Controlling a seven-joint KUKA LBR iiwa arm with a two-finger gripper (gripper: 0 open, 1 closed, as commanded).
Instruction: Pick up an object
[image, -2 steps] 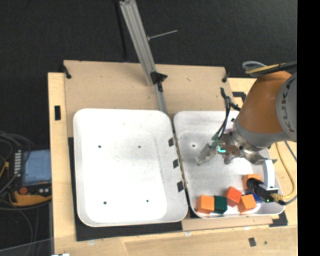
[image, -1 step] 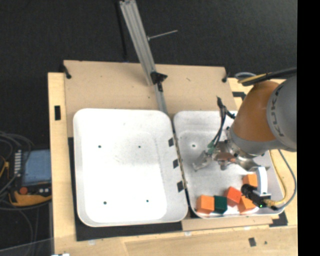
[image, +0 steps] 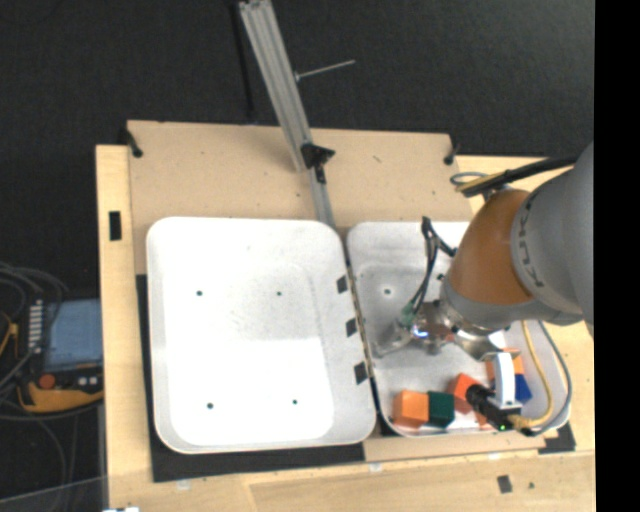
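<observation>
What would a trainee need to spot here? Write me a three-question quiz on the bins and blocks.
1. True or false: the orange block lies in the left bin.
2. Which block touches the orange block's right side? A) green block B) yellow block C) purple block
3. Fill in: the arm hangs over the ____ bin.

Key:
1. False; it lies in the right bin, near its front edge.
2. A
3. right
</observation>
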